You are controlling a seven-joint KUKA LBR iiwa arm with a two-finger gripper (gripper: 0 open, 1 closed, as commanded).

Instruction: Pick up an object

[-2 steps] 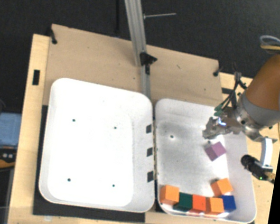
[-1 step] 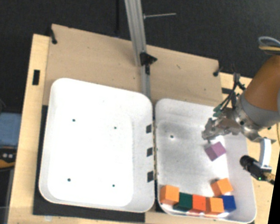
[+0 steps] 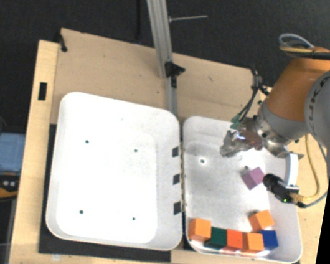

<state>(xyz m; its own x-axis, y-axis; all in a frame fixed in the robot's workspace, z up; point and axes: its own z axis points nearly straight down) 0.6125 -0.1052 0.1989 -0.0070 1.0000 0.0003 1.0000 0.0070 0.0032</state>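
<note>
While it hangs over the upper part of the right bin (image 3: 206,186), the end effector (image 3: 233,145) points down toward bare white floor, and whether it is spread or closed cannot be told; nothing shows in its grip. Just below and to its right lies a purple block (image 3: 253,177), apart from it. Farther down, along the bin's near wall, sit an orange cube (image 3: 200,229), a green cube (image 3: 218,237), more orange cubes and a blue cube (image 3: 270,240). Well to its left is the left bin (image 3: 111,169) on the bench (image 3: 100,66).

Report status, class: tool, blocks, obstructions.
Tool over right bin, nothing visibly held. Purple block nearest, loose. Other blocks along front wall. No obstruction.
</note>
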